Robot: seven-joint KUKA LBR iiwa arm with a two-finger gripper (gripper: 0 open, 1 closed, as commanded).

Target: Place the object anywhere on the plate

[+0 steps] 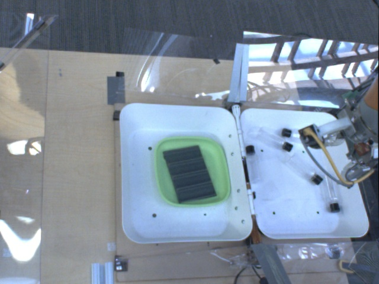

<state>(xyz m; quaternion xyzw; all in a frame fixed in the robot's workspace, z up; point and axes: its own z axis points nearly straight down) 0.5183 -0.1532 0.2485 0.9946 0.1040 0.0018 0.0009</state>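
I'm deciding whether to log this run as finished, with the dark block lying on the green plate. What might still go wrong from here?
Little looks at risk. The dark ribbed block lies flat, wholly inside the green plate, in the left bin.

1. The gripper sits over the right bin, far right; a return sweep might nudge the block.
2. The yellow cable loops across that bin and may snag.

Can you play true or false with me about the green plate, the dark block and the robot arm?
1. The dark ridged block lies on the green plate. True.
2. The green plate sits in the right bin. False: it sits in the left bin.
3. The robot arm is over the right bin. True.
4. The arm is touching the block. False: the arm is over the other bin, well apart from the block.
5. A yellow cable runs beside the arm. True.
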